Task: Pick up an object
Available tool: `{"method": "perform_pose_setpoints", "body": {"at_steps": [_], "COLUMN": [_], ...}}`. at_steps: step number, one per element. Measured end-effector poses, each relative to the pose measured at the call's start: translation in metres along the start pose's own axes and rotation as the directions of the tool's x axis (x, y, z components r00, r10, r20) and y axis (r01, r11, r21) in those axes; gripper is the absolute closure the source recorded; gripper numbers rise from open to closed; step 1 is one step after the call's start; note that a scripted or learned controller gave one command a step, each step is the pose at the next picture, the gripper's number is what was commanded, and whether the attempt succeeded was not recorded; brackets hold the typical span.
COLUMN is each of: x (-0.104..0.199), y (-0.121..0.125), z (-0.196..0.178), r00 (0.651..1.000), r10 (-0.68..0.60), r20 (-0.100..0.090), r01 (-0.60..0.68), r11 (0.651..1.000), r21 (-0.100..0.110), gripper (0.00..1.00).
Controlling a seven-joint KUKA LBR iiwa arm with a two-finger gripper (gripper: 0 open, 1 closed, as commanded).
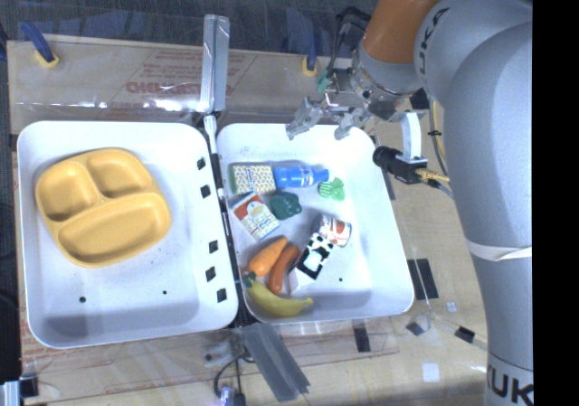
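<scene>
Yellow banana (279, 303) lies curved along the near wall of the right bin (384, 282), just beside an orange carrot (267, 257) and a reddish-brown sausage-shaped piece (286, 259). To their right, a black-and-white patterned carton (316, 257) touches a small red-and-white can (336, 231). Mid-bin: a tilted snack packet (257, 215), a dark green lump (286, 205), a light green piece (334, 188). Farther back, a blue bottle (299, 176) lies on its side next to a green-labelled packet (251, 178). Gripper (322, 127) hangs over the far rim of this bin, fingers spread apart, nothing between them; every object sits nearer than it. Left bin (181, 296) holds a yellow divided tray (101, 205).
</scene>
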State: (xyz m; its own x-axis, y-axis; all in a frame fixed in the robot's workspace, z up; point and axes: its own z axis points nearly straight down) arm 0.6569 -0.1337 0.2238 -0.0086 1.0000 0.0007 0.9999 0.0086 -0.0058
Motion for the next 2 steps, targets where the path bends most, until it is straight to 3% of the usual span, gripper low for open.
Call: {"method": "perform_pose_setpoints", "body": {"at_steps": [1, 2], "x": [0.0289, 0.0289], "y": [-0.0519, -0.0517], "z": [0.1205, 0.1119], "r00": [1.0, 1.0], "r10": [0.015, 0.011], "r20": [0.0, 0.001], "r01": [-0.015, -0.011], "r11": [1.0, 1.0], "r21": [0.0, 0.003], "gripper": [0.0, 1.0]}}
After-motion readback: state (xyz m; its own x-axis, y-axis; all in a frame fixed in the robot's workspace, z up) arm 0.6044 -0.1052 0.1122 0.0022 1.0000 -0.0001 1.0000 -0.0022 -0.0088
